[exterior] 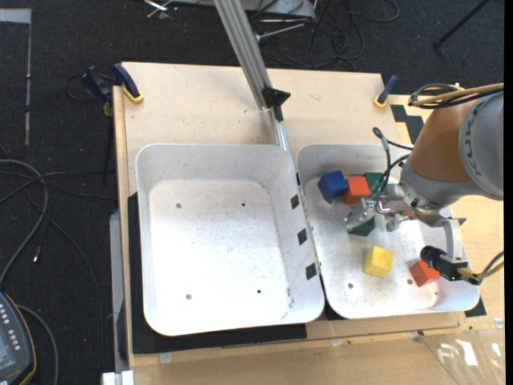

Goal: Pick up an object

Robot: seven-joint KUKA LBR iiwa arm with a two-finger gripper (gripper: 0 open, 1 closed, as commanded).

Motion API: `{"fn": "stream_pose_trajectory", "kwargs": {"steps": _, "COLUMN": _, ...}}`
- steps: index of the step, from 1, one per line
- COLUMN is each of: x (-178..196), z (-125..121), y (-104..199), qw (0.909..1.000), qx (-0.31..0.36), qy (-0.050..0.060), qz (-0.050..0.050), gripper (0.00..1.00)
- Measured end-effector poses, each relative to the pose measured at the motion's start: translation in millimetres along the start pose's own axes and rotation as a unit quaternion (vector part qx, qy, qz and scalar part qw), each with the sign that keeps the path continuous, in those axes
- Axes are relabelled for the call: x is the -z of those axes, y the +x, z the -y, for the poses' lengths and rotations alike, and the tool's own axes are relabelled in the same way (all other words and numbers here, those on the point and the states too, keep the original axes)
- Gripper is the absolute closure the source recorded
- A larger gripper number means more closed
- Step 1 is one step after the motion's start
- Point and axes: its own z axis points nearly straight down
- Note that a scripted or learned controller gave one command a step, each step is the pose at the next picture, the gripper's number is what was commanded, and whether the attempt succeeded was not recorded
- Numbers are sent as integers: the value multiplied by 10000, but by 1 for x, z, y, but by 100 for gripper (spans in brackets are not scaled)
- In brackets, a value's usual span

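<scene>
In the right bin (337, 299) lie several small blocks. A blue block (331, 184) and an orange block (357, 188) sit side by side near the far wall, with a green block (374, 180) half hidden behind the arm. My gripper (371, 213) hangs low over the bin's middle, just above and to the right of a dark green block (362, 227) that pokes out beneath it. Whether it touches that block I cannot tell. A yellow block (378, 261) lies nearer the front, and a red block (422, 273) sits at the front right.
The left bin (160, 167) stands beside the right one, sharing a raised middle wall (303, 231). A slanted metal pole (248, 46) rises from behind the bins. Clamps (128, 87) sit at the bench's far corners. A black cable end (437, 259) hangs near the red block.
</scene>
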Motion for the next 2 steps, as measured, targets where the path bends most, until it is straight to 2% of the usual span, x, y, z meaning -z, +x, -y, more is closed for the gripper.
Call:
{"fn": "stream_pose_trajectory", "kwargs": {"steps": 1, "x": 15, "z": -2, "y": 0, "qw": 10000, "qx": 2, "qy": -39, "qz": 7, "gripper": 100}}
{"fn": "stream_pose_trajectory", "kwargs": {"steps": 2, "x": 92, "z": -69, "y": 85, "qw": 9999, "qx": 61, "qy": -94, "qz": -6, "gripper": 100}}
